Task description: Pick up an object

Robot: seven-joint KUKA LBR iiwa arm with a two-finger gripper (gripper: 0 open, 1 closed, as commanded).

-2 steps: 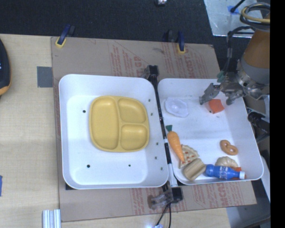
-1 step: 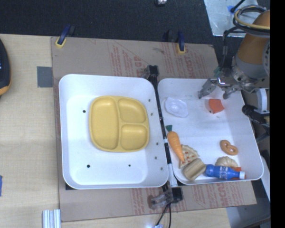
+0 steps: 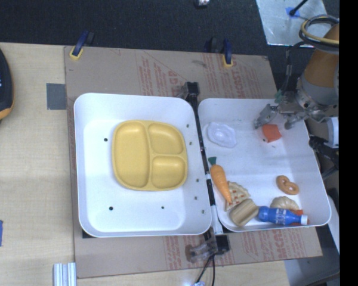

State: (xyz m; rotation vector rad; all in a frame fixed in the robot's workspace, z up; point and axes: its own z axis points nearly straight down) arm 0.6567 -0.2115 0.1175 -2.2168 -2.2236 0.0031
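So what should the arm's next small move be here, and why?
Probably a short descent onto the orange-red block: the gripper sits directly above it in the right bin, with jaws spread to either side and nothing between them yet.

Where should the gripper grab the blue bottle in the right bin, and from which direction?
Grip the blue bottle across its mid-body, coming straight down. It lies on its side along the right bin's near wall, cap pointing right; bread rolls crowd its left end.
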